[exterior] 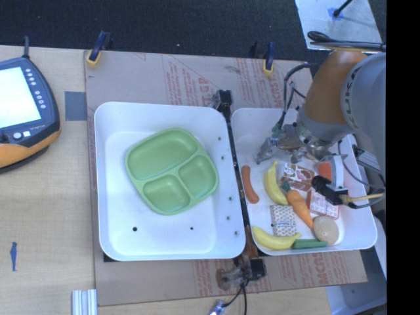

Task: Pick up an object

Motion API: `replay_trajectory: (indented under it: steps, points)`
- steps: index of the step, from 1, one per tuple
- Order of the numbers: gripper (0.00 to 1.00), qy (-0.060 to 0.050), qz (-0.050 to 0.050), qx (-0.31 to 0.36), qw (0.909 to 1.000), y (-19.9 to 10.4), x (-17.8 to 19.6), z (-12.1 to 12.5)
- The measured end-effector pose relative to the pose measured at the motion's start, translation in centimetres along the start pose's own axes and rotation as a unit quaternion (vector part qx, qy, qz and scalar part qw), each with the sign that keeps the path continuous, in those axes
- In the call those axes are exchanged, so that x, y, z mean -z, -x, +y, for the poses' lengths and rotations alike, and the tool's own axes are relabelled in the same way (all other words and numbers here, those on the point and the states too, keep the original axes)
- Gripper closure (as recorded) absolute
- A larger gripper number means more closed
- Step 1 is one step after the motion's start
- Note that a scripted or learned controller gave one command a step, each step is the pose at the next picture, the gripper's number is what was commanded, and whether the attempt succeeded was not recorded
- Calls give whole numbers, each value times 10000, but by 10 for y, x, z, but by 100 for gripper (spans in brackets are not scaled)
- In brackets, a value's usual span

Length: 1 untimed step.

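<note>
Camera view: claw (283,151) over right bin (257,120) bare upper-left corner, above banana (273,184).

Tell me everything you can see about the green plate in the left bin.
The green plate is a pale green, rounded-rectangle tray that looks like plastic, split into three compartments: one long section and two smaller ones. It lies flat and right side up, turned at an angle, near the middle of the left white bin. Nothing sits in its compartments, and only the bin floor touches it.
</note>
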<state>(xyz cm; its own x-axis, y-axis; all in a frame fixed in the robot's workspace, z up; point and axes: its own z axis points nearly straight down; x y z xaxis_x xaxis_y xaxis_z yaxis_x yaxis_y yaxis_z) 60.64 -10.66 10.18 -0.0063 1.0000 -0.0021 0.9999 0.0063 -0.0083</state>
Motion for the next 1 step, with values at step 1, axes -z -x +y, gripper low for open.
replay_trajectory:
  steps: [1]
  points:
    - [0,17,5,-7,10000,-2,-11,-29]
